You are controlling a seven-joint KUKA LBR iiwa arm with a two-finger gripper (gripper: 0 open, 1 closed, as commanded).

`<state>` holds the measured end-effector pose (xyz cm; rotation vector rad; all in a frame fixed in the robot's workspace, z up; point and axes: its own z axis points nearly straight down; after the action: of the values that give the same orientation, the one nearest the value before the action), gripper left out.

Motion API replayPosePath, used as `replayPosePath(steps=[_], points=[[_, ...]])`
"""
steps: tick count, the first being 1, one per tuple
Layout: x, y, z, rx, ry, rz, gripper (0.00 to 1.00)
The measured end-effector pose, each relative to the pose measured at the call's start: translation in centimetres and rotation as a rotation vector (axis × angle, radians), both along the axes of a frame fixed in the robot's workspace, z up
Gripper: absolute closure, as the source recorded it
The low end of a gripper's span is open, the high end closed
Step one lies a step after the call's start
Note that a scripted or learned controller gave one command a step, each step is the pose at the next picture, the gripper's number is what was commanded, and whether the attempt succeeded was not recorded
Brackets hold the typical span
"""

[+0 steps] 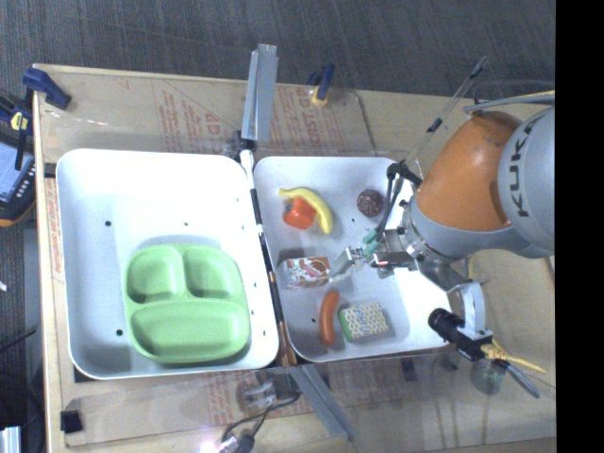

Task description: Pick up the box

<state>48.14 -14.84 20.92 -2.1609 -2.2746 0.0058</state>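
Note:
A small red-and-white box [306, 272] lies on its side near the left wall of the right bin [321, 173]. A second, green-and-white patterned box [364, 321] lies flat toward that bin's front. My gripper [349, 258] hangs low over the middle of the right bin. It is just right of the red-and-white box and above the patterned one, and its tip points left toward the red-and-white box. Nothing shows in its grasp. The arm's orange band [467, 182] covers the bin's right side.
In the right bin lie a banana [319, 206] with a red pepper [298, 214] against it, a dark round item [370, 201] and an orange sausage [327, 316]. The left bin [94, 187] holds a green compartment tray [187, 302]. A metal bar [259, 92] stands behind the bins.

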Motion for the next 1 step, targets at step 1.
replayPosePath(steps=[1], points=[[-0.01, -4.33, -11.89, 0.003, -0.001, 0.167, 0.0]])
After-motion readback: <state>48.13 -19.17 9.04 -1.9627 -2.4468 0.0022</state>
